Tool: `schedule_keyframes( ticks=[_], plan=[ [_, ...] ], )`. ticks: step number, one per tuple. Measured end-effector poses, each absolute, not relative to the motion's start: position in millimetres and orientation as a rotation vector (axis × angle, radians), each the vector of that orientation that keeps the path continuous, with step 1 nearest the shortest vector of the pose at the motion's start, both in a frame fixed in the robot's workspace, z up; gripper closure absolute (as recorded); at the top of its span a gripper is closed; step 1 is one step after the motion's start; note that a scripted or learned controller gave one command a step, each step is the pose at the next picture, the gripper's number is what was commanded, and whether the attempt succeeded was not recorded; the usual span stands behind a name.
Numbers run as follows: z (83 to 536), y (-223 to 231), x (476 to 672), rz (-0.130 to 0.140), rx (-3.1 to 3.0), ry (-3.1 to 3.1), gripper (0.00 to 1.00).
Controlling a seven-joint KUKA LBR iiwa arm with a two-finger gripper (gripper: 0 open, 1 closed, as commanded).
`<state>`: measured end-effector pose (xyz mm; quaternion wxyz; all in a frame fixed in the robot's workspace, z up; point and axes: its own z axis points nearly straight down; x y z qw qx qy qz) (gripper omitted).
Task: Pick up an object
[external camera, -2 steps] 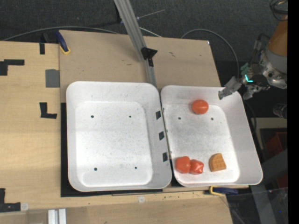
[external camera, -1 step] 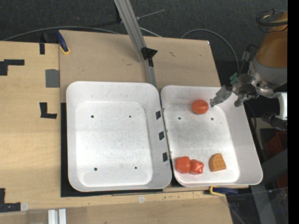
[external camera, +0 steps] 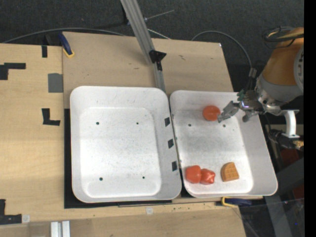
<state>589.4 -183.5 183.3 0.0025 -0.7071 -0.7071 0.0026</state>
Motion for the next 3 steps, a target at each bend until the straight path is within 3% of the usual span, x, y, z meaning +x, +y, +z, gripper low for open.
schedule_keyframes(
  ticks=[1, 2, 3],
  plan=[
    [125, -189, 580.0, 0.008, -2.217, -2.217, 0.00],
    [139, -188, 582.2, 0.002, -2.217, -2.223, 1.00],
    [184, -187, 576.6, -0.002, -2.222, -2.225, 1.00]
  ],
)
